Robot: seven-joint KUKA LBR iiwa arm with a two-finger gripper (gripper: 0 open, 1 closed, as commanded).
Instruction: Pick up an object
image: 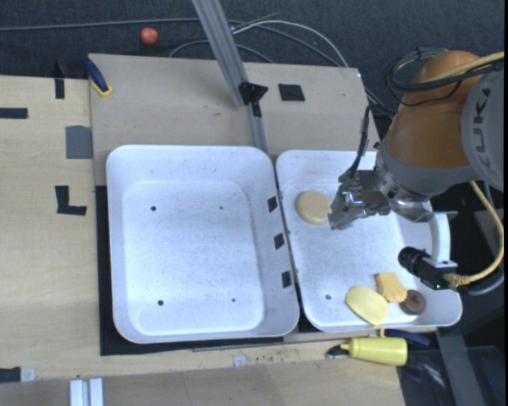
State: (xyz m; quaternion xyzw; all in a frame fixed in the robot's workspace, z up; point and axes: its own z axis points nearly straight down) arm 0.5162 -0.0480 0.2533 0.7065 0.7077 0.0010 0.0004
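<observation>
In the right bin (pixel 322 303) a round beige bun-like object (pixel 311 207) lies near the left wall. My gripper (pixel 345 211) hangs just to its right, low over the bin floor, its dark fingers close beside the bun. At the bin's front right lie a yellow lemon-like object (pixel 367 304), a small tan cracker-like piece (pixel 391 288) and a brown round piece (pixel 413 303).
The left bin (pixel 186 244) sits beside the right one. A metal pole (pixel 224 49) slants across the back. A yellow-handled tool (pixel 377 349) lies on the bench in front of the right bin. A small red ball (pixel 149 35) rests far back.
</observation>
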